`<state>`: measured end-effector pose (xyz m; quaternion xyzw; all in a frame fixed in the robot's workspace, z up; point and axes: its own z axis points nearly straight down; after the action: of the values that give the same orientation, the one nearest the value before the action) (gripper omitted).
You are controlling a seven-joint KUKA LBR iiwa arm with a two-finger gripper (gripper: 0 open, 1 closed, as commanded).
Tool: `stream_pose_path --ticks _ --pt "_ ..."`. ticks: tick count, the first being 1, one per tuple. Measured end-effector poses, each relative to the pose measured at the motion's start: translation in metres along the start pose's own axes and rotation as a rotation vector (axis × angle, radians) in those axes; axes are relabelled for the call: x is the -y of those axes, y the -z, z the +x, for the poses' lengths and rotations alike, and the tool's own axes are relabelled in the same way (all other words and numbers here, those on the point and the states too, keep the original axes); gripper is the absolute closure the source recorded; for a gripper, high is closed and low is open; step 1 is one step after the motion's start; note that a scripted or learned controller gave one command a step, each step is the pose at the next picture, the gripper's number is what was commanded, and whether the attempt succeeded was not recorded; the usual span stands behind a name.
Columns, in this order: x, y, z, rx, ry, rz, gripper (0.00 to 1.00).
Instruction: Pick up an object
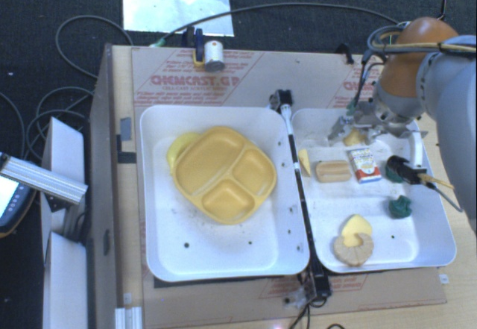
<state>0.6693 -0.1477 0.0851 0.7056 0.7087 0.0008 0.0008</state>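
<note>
The gripper [356, 126] is held low in the right bin [436, 245]; its finger state cannot be told. A small yellow piece [356, 138] lies just beneath, so it could be nudged aside against the bin wall.

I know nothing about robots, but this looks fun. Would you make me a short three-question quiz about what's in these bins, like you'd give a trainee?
1. True or false: the yellow divided tray lies in the left bin.
2. Multiple choice: the claw is above which part of the right bin?
A. its near edge
B. its far end
C. outside it, over the left bin
3. Fill in: the small red and white carton lies just to the right of the ____ block.

Key: 1 true; 2 B; 3 tan
</note>
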Motion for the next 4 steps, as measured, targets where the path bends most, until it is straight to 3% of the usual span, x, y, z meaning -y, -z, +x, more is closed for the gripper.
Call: stream_pose_path --ticks 1,2,3,4 --pt "0.002 0.009 -0.001 -0.002 0.001 0.012 1.0" --pt "0.002 0.009 0.0 -0.002 0.001 0.01 0.0" --pt "0.001 0.02 -0.002 0.0 0.002 0.008 1.0" --pt "0.001 0.02 -0.002 0.001 0.002 0.008 0.0"
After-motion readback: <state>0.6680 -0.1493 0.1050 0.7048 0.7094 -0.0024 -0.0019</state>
